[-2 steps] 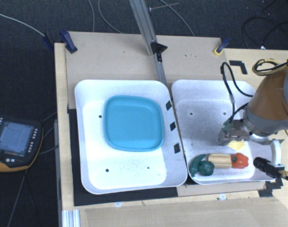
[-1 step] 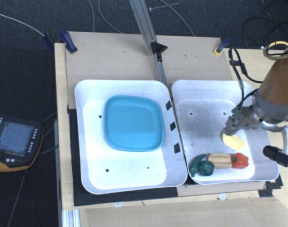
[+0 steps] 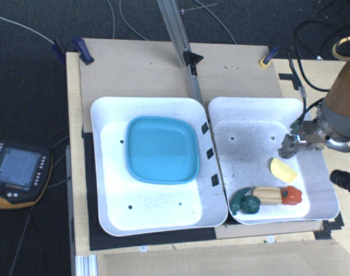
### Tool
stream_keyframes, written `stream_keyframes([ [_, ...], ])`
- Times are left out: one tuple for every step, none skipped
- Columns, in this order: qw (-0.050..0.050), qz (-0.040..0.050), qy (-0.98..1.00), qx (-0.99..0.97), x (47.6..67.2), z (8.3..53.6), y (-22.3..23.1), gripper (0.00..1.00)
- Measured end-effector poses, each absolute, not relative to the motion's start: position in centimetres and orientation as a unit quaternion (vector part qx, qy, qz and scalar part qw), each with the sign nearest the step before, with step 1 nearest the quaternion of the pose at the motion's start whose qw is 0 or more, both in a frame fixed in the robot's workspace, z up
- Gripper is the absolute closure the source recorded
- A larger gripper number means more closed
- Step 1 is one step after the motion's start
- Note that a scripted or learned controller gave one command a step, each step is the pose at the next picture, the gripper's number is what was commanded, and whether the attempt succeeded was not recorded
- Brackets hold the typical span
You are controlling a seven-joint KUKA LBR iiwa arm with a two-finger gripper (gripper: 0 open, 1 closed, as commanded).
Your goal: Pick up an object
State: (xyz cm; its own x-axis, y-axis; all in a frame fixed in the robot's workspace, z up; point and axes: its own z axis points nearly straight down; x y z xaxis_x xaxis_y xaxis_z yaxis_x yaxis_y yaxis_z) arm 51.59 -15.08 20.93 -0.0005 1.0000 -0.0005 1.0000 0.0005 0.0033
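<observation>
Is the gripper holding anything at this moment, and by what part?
Nothing visibly held. The gripper sits just above the yellow piece in the right bin, with nothing between its fingers.

One camera, fixed high above the bench [image 3: 163,56]; looks down aslant; both bins [image 3: 106,154] wholly framed.

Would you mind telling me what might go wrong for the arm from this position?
The yellow piece lies near the right bin's wall, so the gripper just above it may strike the wall while descending. The green piece, wooden piece and red piece lie bunched together, so a grab there could catch two or push them apart.
</observation>
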Motion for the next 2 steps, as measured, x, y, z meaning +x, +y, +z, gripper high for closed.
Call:
stream_keyframes([
  [0.002,0.0016,0.707,0.707,51.9,27.2,-15.3,1.00],
  [0.001,0.0009,0.707,0.707,51.9,30.0,-15.3,1.00],
])
